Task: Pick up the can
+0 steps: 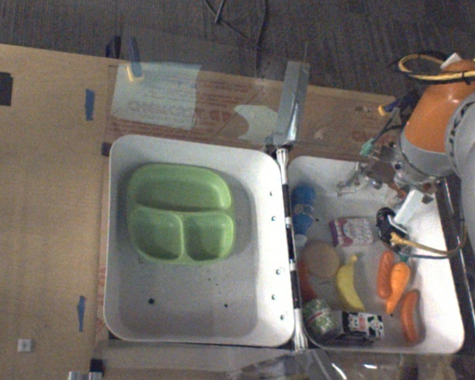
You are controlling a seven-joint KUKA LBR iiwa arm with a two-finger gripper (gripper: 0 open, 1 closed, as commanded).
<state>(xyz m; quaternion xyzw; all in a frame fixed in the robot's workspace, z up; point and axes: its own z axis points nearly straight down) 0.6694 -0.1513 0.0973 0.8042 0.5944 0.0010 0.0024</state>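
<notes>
The can (319, 316), green with a patterned label, lies in the near left corner of the right bin (447, 332), pressed against a black-and-white carton (363, 325). My gripper (373, 180) hangs over the far end of that bin, well away from the can, with several items between them. It is open and nothing sits between its fingers. A blue cylinder-like item (303, 201) lies along the bin's left wall.
The right bin also holds a purple-and-white carton (351, 232), a tan round item (322, 259), a banana (348, 283) and orange carrots (392, 281). A green divided plate (181, 213) lies in the left bin (197, 317). A cable (423, 247) loops below the wrist.
</notes>
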